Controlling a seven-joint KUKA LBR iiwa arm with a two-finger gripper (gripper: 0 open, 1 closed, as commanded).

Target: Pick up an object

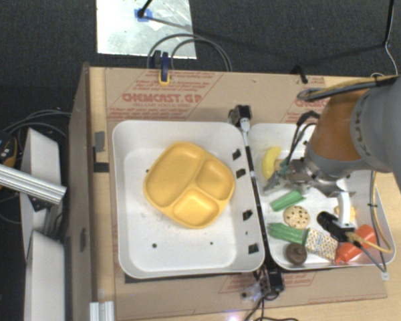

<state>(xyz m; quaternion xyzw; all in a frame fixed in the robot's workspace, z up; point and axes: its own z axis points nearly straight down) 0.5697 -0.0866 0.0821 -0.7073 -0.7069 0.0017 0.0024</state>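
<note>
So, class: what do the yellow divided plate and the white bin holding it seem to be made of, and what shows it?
Yellow divided plate: probably moulded plastic, semi-matte; even colour, soft rounded compartment edges, faint sheen.
Left white bin: likely plastic too, smooth and matte; uniform white, rounded corners and a raised rim. A coated material cannot be ruled out from this view.

Two white bins (130,199) on bench (187,92)

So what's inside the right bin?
In the right bin: a banana, two green pieces, a cookie, a brown disc and orange items. The arm covers its far part.
</note>
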